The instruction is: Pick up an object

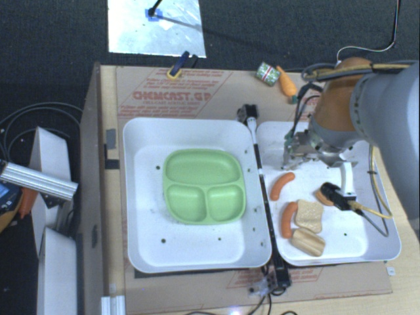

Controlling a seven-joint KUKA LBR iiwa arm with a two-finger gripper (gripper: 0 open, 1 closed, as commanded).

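From my remote station I saw the grey arm (387,107) reaching in from the right. Its orange band (331,107) hung over the back of the right shallow white bin (377,241), and the wrist was bent down toward that bin's back-left corner. The gripper (289,157) pointed down close to the bin floor. I could not tell whether it was spread or closed.

Just in front of it, apart from the tip, lay a short curved orange sausage (282,185). Nearer the front of that bin a second orange sausage (287,219) lay against a tan bread slice (309,215), and a tan bread roll (307,241) sat just in front of the slice.

The left shallow white bin (147,241) held a pale green three-compartment plate (203,186).

Both bins sat on the bench (164,94), which was covered with brown cardboard printed in red. Behind the right bin, on the cardboard, a small green can (268,73) lay beside an orange toy carrot (287,84). A blue and yellow clip (178,65) sat at the bench's back edge.

Beyond the bench a silvery sheet (154,18) lay on dark carpet (52,31). To the left stood white boxes (52,149), with black cables (20,120) near them.
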